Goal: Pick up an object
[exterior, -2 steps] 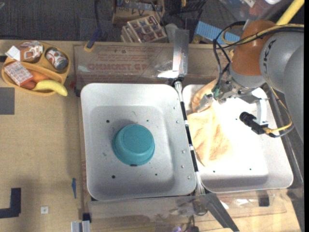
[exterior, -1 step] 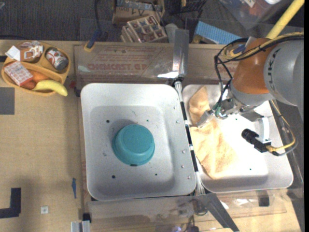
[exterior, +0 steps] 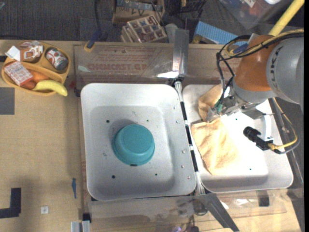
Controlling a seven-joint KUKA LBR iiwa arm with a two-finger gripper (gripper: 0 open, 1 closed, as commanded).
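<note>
A tan cloth (exterior: 218,146) lies crumpled in the right bin (exterior: 277,175), along its left side. Its upper part (exterior: 207,100) is bunched up and raised toward the bin's back left corner. My gripper (exterior: 212,114) points down and left from the grey arm with the orange band (exterior: 253,74). Its tips sit right at the fold between the raised part and the flat part, shut on the cloth. A teal bowl (exterior: 134,144) rests upside down in the middle of the left bin (exterior: 96,105), well apart from the gripper.
A black cylindrical fitting with a cable (exterior: 256,135) hangs over the right bin beside the cloth. A yellow tray of toy food with a banana (exterior: 36,71) sits on the bench at the far left. Boxes and clutter stand behind the bins.
</note>
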